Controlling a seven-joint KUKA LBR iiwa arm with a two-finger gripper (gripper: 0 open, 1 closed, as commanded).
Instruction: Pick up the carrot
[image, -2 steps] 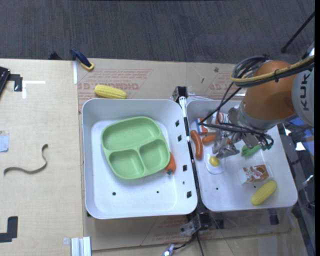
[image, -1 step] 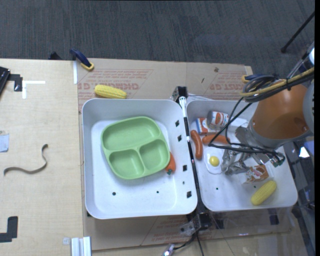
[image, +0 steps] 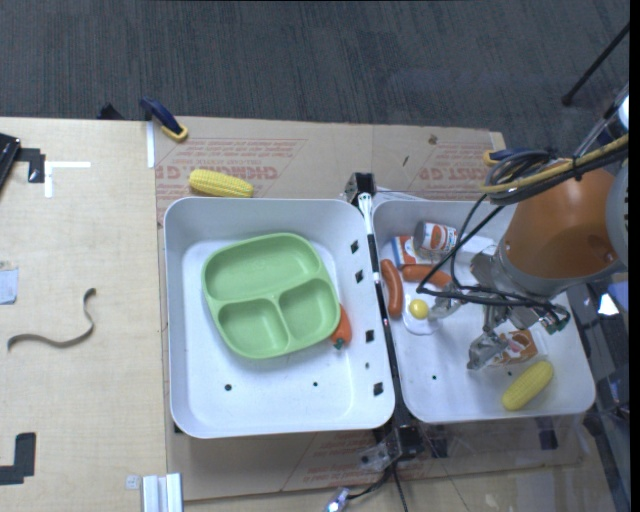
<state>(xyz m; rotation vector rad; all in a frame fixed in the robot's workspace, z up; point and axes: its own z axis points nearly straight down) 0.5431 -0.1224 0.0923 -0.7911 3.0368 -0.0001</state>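
Camera view looks down at a slant on two shallow white bins set side by side on the surface (image: 80, 250). The carrot (image: 343, 328) lies in the left bin (image: 270, 400), tucked against the right-hand edge of a green divided plate (image: 270, 295) and touching it — partly hidden by the plate's rim. What shows of it is a short, smooth orange piece with a small dark green bit at its lower end. Its long axis runs roughly up and down the picture, tilted a little, with the green end pointing toward the bottom of the view. The arm (image: 555, 225), grey with a broad orange band, reaches in from the right and hangs over the right bin (image: 440, 395), well apart from the carrot. The gripper (image: 490, 350) hovers low in that bin, near a small printed packet (image: 520, 345) and just above a yellow corn cob (image: 527, 385); whether its fingers are open or closed cannot be told from this angle. Also in the right bin are a red-brown sausage (image: 392, 288), a small yellow ball (image: 418, 310) and a can (image: 436, 238) lying near the far wall. A second corn cob (image: 221, 183) rests on the cardboard behind the left bin, and a blue-and-yellow clamp (image: 164, 118) sits at the cardboard's far corner.
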